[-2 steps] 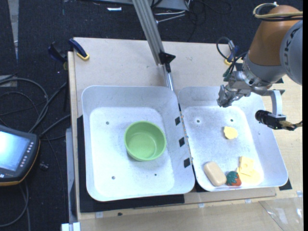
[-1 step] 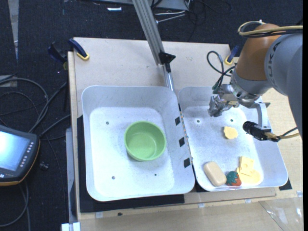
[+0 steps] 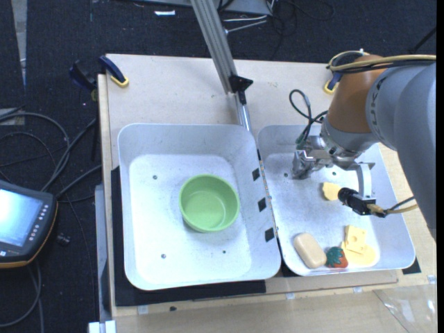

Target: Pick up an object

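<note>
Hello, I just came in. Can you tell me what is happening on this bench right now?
A grey robot arm reaches in from the right, and its gripper is low over the far part of the right bin. That bin holds a yellow piece, a beige block, a small red and green item and a yellow cheese-like slice. The left bin holds a green bowl. No object is seen in the gripper.

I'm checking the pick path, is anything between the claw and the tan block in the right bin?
Nothing visible. The claw sits at the far end of the right bin, and bare bin floor runs from it to the tan block.
</note>
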Tool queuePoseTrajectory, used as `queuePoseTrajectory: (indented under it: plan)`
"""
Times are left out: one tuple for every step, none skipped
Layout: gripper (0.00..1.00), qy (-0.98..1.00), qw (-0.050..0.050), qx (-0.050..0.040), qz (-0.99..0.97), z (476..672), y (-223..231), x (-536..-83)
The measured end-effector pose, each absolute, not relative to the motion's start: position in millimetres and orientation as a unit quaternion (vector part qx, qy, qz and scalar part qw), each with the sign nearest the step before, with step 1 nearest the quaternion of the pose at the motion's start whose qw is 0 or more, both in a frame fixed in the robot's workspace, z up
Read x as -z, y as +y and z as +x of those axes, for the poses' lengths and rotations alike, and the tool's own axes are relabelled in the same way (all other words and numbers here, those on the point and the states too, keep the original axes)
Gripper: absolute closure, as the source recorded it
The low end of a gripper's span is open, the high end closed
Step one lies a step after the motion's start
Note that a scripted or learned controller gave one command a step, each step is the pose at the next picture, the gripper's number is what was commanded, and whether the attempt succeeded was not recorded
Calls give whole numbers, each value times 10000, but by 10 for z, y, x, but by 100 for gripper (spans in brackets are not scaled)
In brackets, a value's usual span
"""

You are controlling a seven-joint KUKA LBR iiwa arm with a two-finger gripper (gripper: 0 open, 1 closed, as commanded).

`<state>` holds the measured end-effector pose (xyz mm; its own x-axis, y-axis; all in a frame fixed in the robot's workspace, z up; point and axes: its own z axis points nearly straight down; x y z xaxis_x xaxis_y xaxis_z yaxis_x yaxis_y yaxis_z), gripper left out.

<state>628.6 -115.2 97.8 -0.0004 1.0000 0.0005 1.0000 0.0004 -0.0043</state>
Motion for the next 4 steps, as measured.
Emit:
queuePoseTrajectory:
  plan:
    - [100,-7071,-5,3,-7071,6301,-1157,-1111]
    - [100,-7072,-12,10,-7070,6303,-1124,-1536]
    - [100,-7071,-14,11,-7071,6347,-1140,-1964]
    - [100,-7072,-15,12,-7070,6355,-1141,-2390]
